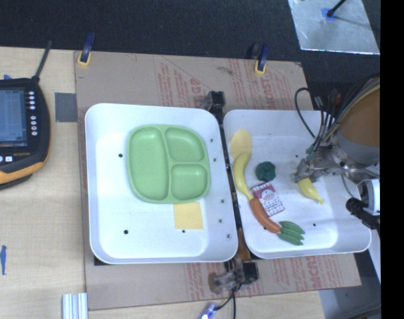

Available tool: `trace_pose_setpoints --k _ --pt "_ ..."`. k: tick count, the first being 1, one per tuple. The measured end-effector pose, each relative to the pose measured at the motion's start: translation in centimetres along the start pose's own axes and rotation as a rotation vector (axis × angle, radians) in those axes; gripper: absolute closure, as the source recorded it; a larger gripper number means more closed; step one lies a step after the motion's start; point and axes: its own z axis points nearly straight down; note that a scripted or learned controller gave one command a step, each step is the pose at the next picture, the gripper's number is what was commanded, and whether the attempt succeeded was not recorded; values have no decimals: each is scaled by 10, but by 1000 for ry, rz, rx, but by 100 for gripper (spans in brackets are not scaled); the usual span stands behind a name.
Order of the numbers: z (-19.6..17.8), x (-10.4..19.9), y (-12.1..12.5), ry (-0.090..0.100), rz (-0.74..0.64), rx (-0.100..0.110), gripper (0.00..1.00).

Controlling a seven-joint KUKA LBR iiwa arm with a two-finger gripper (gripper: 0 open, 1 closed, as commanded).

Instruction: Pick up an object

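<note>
White plastic makes up the two bins sitting side by side on the bench. The left bin (102,178) has a green plate (167,163) with three parts in it, and a flat yellow square (189,215) lies just below the plate. The right bin (282,119) has the small toys. A yellow banana (240,159) lies next to the bin's left wall. Near it sit a dark green ball (266,171), a little red and white packet (270,199), and a carrot (274,223) with green leaves. The gripper (309,175) is low in the right bin, and I cannot tell how it is set. A small yellow toy (311,191) lies right under it, touching or nearly touching. A tablet (12,131) rests on the bench far to the left.
</note>
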Motion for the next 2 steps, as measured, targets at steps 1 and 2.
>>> trace_pose_setpoints --k 1,2 --pt "-6 99 48 3 2 -1 100" --pt "-104 130 1 4 4 -2 100"
